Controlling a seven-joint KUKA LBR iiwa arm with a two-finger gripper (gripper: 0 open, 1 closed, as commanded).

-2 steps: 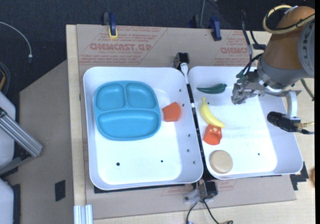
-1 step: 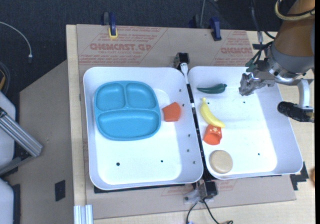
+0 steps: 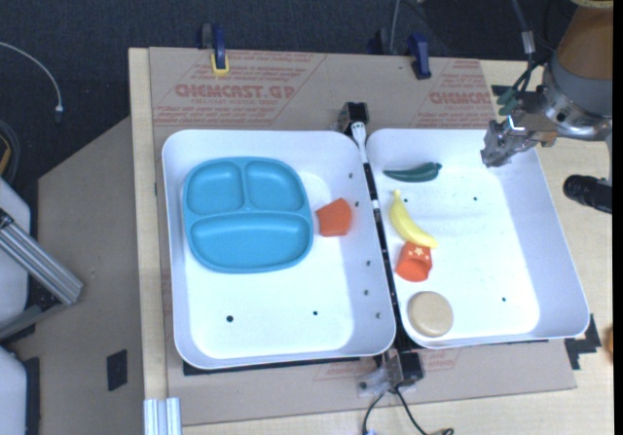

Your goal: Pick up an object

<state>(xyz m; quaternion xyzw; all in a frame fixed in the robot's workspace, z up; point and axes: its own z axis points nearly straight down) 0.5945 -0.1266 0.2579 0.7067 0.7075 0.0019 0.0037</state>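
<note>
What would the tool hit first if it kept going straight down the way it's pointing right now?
Most likely the bare white floor of the right bin near its far right corner. The tool hangs there, and the nearest object, a dark green pepper, lies off to its left. Height is unclear.

Arm was grey, rounded casing, with an orange band above the wrist and a lighter silver-grey ring beneath it. Gripper was small, metallic grey, blocky, with dark fittings near its base. Thin black cables ran along the upper part. Markings too blurred to read.
</note>
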